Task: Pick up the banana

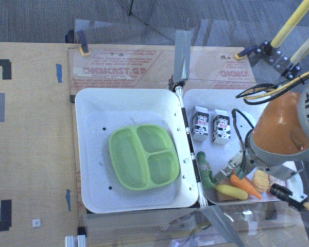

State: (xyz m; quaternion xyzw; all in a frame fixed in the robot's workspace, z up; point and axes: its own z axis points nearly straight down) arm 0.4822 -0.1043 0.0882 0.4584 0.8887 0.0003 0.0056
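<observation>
In the right bin, a yellow, gently curved banana lies flat.

— What is the divided plate made of?
— Smooth green plastic, faintly glossy. The bins look like matt white plastic.
— And the bench?
— Pale wood, flat finish. The banana seems smooth plastic; the arm's orange band shines.

Bright, even overhead light, soft shadows, slightly grainy picture.
</observation>
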